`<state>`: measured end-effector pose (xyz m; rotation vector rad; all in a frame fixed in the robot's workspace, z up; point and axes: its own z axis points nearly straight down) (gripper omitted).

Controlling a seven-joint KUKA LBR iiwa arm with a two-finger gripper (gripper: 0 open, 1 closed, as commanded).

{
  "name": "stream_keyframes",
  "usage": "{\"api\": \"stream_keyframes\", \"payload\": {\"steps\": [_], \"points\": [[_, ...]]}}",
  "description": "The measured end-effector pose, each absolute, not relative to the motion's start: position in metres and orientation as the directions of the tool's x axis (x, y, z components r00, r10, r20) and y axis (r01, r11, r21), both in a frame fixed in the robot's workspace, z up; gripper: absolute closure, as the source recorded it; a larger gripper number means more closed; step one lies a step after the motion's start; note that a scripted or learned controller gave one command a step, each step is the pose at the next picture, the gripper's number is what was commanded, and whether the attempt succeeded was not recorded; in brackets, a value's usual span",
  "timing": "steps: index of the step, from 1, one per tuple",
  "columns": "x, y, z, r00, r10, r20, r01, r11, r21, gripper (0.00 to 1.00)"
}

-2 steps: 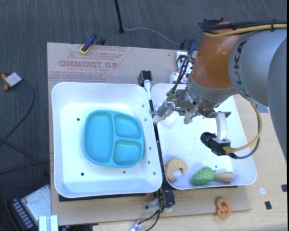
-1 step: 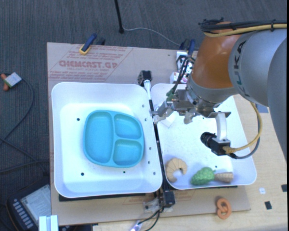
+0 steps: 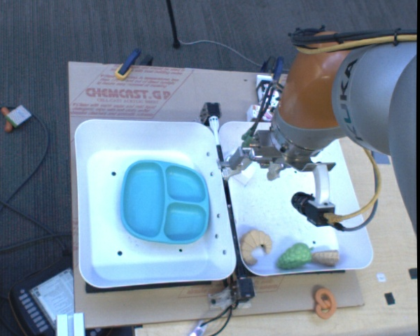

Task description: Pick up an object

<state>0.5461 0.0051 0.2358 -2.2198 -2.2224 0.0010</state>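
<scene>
My gripper (image 3: 266,165) hangs under the grey and orange wrist, over the far left part of the right bin (image 3: 350,187), close to the wall shared by the two bins. Near that bin's front edge lie a tan croissant-shaped toy (image 3: 255,245), a green toy (image 3: 294,255) and a small tan piece (image 3: 327,257) touching the green one. All of them sit well in front of the gripper and apart from it. A blue divided plate (image 3: 164,201) lies in the middle of the left bin (image 3: 98,145). The wrist hides the bin floor right beneath the gripper.
Both bins rest on a cardboard sheet (image 3: 126,93). A blue clamp (image 3: 128,63) sits at its far edge, and an orange ring-shaped toy (image 3: 325,302) lies on the board in front of the right bin. A black cable plug (image 3: 311,208) hangs off the wrist over the right bin.
</scene>
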Motion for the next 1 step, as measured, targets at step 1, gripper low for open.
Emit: {"api": "stream_keyframes", "payload": {"steps": [1], "points": [[0.5375,-0.0113,0.3596,0.000,1.000,-0.002,1.000,0.000,0.003,0.00]]}}
